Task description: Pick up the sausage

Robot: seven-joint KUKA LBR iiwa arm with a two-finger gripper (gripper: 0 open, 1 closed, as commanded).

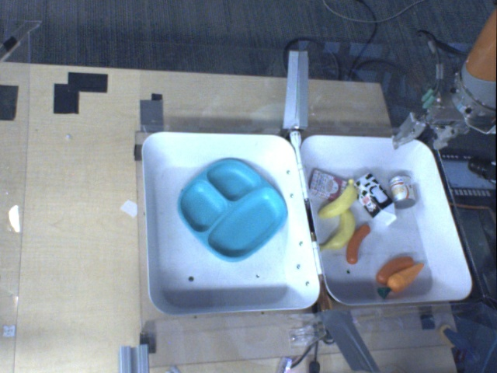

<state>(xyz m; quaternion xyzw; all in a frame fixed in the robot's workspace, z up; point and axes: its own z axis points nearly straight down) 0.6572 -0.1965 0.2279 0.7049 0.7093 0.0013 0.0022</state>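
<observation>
The sausage (356, 243), a short reddish-brown link, lies in the right bin (443, 231) near its middle, just right of a yellow banana (339, 232). My gripper (425, 132) hangs above the bin's far right corner, well away from the sausage. Its fingers are spread apart with nothing between them. The grey arm with the orange band comes in from the upper right.
Also in the right bin are a second banana (340, 201), a pink packet (324, 183), a black-and-white carton (373, 195), a small can (401, 189) and two carrots (400, 273). The left bin (159, 231) holds a blue divided plate (233, 208).
</observation>
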